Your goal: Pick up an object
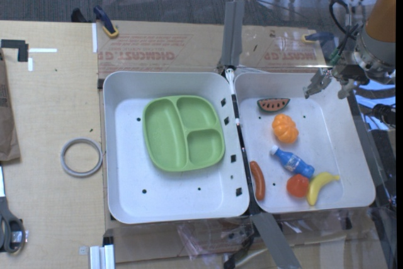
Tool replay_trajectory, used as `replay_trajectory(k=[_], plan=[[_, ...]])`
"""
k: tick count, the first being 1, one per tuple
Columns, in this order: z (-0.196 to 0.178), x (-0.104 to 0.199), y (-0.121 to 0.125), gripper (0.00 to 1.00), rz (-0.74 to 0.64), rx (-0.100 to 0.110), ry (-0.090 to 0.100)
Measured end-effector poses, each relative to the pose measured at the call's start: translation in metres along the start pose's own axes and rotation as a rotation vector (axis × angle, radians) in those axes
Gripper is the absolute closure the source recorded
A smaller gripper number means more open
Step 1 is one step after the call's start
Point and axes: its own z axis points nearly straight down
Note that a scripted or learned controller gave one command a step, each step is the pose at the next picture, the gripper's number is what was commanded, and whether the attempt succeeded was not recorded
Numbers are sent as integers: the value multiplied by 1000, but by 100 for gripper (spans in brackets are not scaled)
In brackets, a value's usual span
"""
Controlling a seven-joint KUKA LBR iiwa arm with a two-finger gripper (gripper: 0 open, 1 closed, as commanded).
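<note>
The right bin (pixel 352 135) holds a watermelon slice (pixel 273 104), an orange mandarin (pixel 284 128), a blue bottle (pixel 293 162), a red tomato (pixel 298 186), a yellow banana (pixel 322 186) and a red sausage (pixel 257 180). My gripper (pixel 329 86) hangs over the bin's far right corner, open, with nothing between its fingers. It is up and to the right of the watermelon slice and apart from every object. A green divided plate (pixel 184 132) lies in the left bin (pixel 119 154).
A grey tape ring (pixel 82 156) and scissors (pixel 9 233) lie on the bench to the left of the bins. A blue clamp (pixel 106 21) sits at the back. A metal divider (pixel 232 34) rises behind the bins' shared wall.
</note>
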Motion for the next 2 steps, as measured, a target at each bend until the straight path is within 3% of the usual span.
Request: replay_trajectory(k=[1, 2], plan=[[128, 15, 36, 0, 126, 1, 0], [153, 64, -5, 0, 162, 0, -1]])
